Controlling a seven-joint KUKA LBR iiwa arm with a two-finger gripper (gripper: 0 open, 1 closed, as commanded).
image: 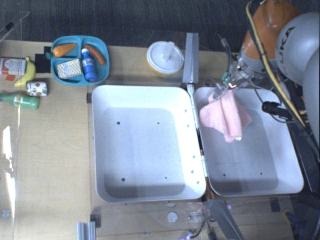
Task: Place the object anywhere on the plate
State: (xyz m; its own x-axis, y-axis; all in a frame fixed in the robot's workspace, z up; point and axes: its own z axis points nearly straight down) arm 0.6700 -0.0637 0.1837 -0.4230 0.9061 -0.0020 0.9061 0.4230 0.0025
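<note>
My gripper (226, 85) over the right bin (280, 184) – jaws clamped on the top edge of 1 pink cloth (227, 115), cloth hanging limp, left bin (145, 194) alongside.

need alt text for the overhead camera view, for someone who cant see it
A grey robot arm reaches in from the right, its gripper holding the top of a pink cloth that hangs over the right white bin. The left white bin sits beside it, with a blue divided plate of toy food and a white lidded cup behind.
</note>
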